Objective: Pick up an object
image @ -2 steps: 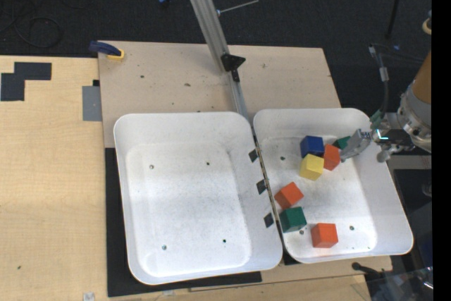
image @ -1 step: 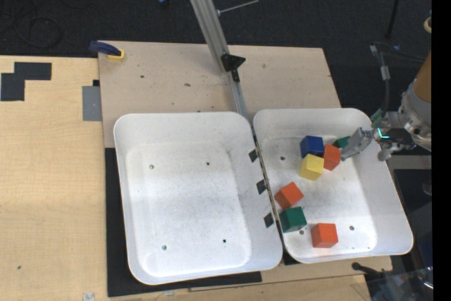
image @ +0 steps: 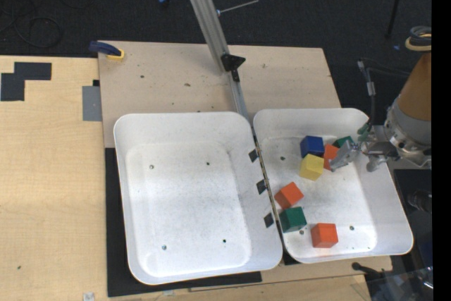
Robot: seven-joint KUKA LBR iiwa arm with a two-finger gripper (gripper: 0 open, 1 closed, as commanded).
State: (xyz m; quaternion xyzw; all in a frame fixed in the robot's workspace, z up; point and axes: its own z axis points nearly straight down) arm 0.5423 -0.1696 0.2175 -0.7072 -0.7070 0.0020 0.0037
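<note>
The right bin holds several blocks. A blue block and a yellow block sit near its middle. An orange block, a green block and a red-orange block lie nearer the front. My gripper reaches in from the right and sits low at the bin's right side, just right of the blue and yellow blocks. It is up against a small orange block and a green block, which it partly hides.
The left bin stands beside the right one, with black clips along the shared edge. A slanted metal rail rises behind the bins. A blue and yellow clamp lies at the bench's back left.
</note>
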